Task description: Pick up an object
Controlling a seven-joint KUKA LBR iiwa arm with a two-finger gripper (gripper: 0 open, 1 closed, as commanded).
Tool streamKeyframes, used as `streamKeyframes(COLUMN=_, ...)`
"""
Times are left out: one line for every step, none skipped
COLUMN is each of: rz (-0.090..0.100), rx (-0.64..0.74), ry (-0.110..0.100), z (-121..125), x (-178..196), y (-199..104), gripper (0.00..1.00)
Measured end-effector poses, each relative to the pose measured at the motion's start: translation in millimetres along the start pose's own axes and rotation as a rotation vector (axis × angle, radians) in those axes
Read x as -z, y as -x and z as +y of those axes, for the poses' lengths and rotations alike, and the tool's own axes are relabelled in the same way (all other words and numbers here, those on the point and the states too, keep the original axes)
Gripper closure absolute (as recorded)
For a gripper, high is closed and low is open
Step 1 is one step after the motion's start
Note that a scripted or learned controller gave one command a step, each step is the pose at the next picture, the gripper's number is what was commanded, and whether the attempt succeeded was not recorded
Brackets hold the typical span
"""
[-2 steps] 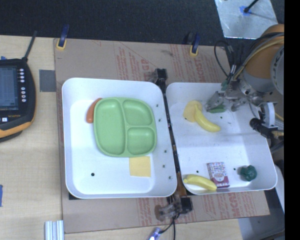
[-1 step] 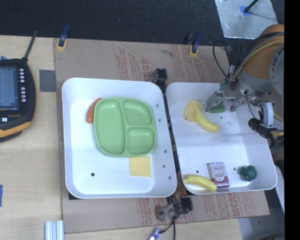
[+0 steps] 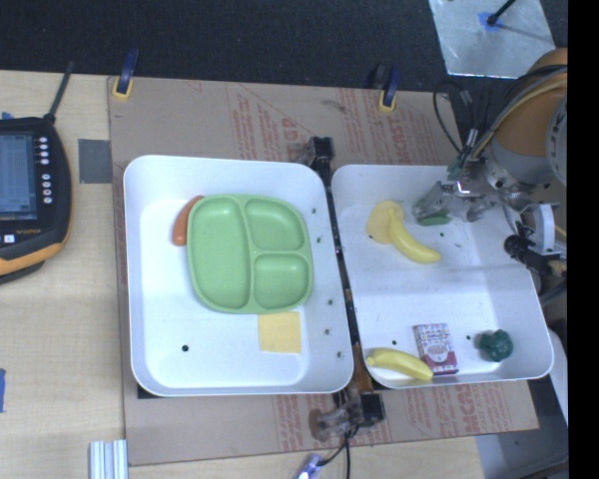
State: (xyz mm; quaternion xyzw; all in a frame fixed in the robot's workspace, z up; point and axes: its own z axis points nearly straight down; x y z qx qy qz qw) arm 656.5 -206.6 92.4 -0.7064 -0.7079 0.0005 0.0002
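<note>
My gripper (image 3: 435, 206) hangs low over the far part of the right bin (image 3: 479, 287), coming in from the right edge. A small dark green piece (image 3: 433, 221) shows right at its tip; I cannot tell whether it is held. Just to its left lies a yellow banana (image 3: 413, 244) against a pale yellow piece (image 3: 382, 220). At the bin's near edge are a second banana (image 3: 399, 364), a small red-and-white box (image 3: 434, 346) and a dark green lump (image 3: 495, 344).
The left bin (image 3: 155, 297) holds a green divided plate (image 3: 250, 252), an orange item (image 3: 182, 222) tucked at the plate's left edge, and a yellow square slice (image 3: 280, 332). A tablet (image 3: 15, 193) lies on the bench at far left. Cables hang around the arm at right.
</note>
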Motion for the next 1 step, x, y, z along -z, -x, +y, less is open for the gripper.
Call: streamKeyframes(rz=0.001, rx=0.002, ry=-0.003, z=-0.4, x=-0.4, y=-15.0, gripper=0.0)
